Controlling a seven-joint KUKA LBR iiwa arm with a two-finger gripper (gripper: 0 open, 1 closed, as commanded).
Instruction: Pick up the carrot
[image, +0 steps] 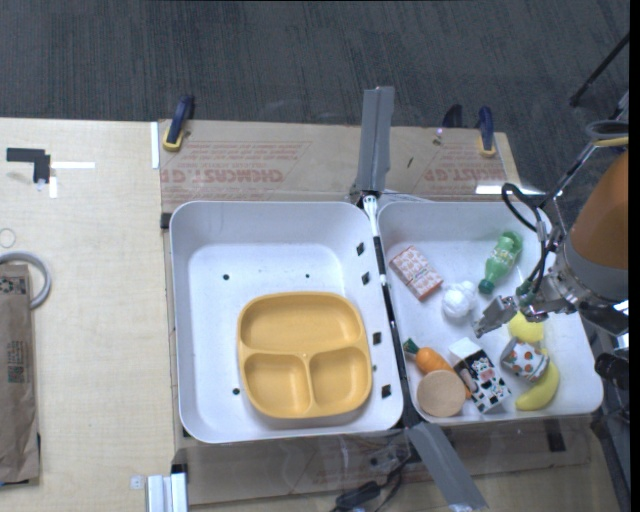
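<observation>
Camera view: pale wooden bench (90, 300) with cardboard (270, 165), dark carpet (300, 50) beyond

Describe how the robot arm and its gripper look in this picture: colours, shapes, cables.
The arm enters from the right: a rounded orange section above a grey wrist. Thin black cables loop beside it, and a pale hose arcs over the top. The gripper is a small grey metal assembly with angular, pointed parts. No markings are legible.
</observation>
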